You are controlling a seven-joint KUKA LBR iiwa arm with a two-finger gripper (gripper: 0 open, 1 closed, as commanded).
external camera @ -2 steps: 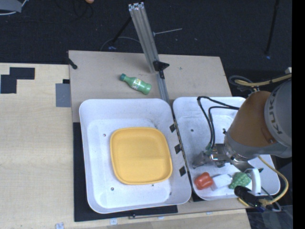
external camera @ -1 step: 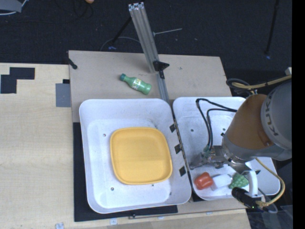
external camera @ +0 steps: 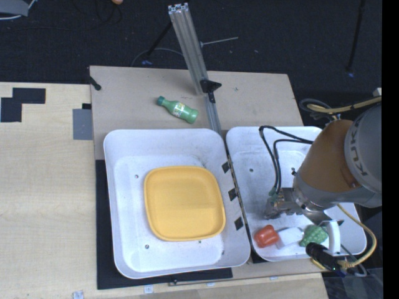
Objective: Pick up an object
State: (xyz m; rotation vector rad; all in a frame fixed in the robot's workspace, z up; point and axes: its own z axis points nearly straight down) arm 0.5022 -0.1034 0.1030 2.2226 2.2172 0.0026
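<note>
One tool (external camera: 275,209) low in right bin (external camera: 249,148)

Left bin (external camera: 118,167) (plate (external camera: 184,202) centered)

Bench (external camera: 262,98) bears two bins (external camera: 118,167) and a green bottle (external camera: 177,109).

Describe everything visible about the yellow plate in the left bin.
The yellow plate is a rounded-square dish with a raised rim, apparently matte plastic, plain and unmarked. It lies flat and right side up on the floor of the left bin, roughly in the middle, slightly rotated relative to the bin walls. It touches the bin floor alone; the gripper is over the other bin.
</note>
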